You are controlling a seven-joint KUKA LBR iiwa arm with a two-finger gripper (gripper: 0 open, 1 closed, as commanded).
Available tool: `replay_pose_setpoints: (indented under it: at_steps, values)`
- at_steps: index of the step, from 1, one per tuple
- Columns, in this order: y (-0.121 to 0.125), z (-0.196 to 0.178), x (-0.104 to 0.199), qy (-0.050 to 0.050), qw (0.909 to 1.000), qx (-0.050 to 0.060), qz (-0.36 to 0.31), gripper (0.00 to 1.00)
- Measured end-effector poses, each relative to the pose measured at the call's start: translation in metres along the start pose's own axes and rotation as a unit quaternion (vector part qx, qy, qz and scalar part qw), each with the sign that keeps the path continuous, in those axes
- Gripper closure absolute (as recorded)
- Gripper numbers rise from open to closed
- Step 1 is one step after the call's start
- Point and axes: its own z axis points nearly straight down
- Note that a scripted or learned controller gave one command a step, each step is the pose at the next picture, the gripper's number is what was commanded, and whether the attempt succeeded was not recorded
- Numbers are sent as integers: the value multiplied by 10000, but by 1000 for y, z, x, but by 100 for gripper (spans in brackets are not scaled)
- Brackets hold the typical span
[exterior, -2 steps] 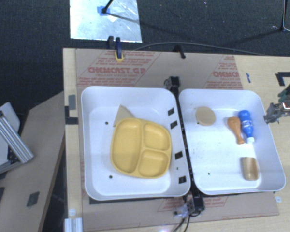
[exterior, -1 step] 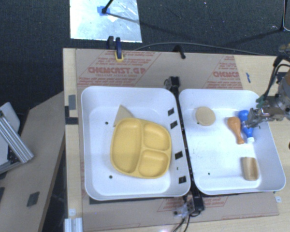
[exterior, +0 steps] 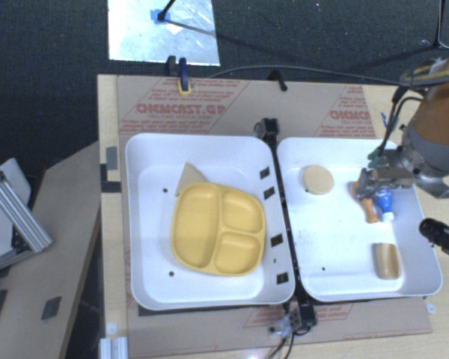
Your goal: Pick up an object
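Entry: pincer [exterior: 376, 188], right of frame, over the orange-and-blue object [exterior: 379, 205] in the right bin [exterior: 337, 275], opening we cannot tell; we advise centring before closing.

arm [exterior: 434, 126]: enters from right, wrist angled down | gripper [exterior: 376, 187]: low, pointing down-left

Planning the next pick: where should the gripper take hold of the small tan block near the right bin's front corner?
Probably across its short sides, coming straight down. The small tan block lies flat and alone, long axis running roughly front to back, with open floor of the right white bin on either side for the fingers.
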Motion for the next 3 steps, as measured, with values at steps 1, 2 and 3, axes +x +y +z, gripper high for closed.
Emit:
replay_pose_setpoints:
  at_steps: [1, 2, 3]
  values:
    - [7, 14, 48, 0, 10000, 5, 7, 100]
    - [4, 18, 111, 6, 10000, 5, -5, 100]
    - [-11, 23, 162, 5, 10000, 13, 0, 100]
